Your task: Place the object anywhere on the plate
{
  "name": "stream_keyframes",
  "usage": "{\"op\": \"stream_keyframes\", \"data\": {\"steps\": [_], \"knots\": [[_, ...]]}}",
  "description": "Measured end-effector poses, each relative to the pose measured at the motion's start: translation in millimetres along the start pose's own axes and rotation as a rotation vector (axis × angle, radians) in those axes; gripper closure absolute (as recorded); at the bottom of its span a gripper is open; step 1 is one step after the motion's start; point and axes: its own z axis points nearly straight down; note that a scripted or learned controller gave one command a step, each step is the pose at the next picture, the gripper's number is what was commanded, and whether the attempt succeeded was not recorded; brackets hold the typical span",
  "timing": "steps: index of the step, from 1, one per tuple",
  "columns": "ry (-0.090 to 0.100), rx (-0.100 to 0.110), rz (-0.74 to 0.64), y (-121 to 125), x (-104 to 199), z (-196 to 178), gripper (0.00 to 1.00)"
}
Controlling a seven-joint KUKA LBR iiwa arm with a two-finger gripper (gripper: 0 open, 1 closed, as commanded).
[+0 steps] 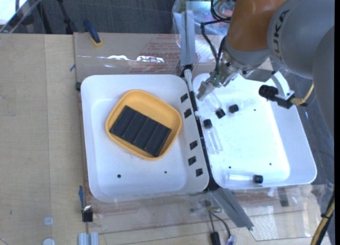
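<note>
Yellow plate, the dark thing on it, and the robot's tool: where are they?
yellow plate (pixel 120 112): camera view, bare left rim.
dark ribbed block (pixel 141 129): camera view, middle of its top.
tool (pixel 204 88): camera view, at its tip above the right bin.

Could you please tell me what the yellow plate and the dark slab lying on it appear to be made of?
The square yellow plate with rounded corners looks like moulded plastic: even colour, soft sheen, smooth raised rim. The dark grey ridged slab on it looks matte, possibly rubber or foam, with parallel grooves; the view leaves that open.
</note>
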Motion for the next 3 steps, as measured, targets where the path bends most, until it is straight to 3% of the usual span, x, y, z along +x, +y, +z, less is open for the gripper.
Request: {"op": "stream_keyframes", "data": {"steps": [1, 2, 3], "knots": [[-0.001, -0.001, -0.160, -25, 34, 0, 1.00], [0.000, -0.002, -0.160, -25, 34, 0, 0.00], [-0.001, -0.001, -0.204, -79, -6, -4, 0.00]]}}
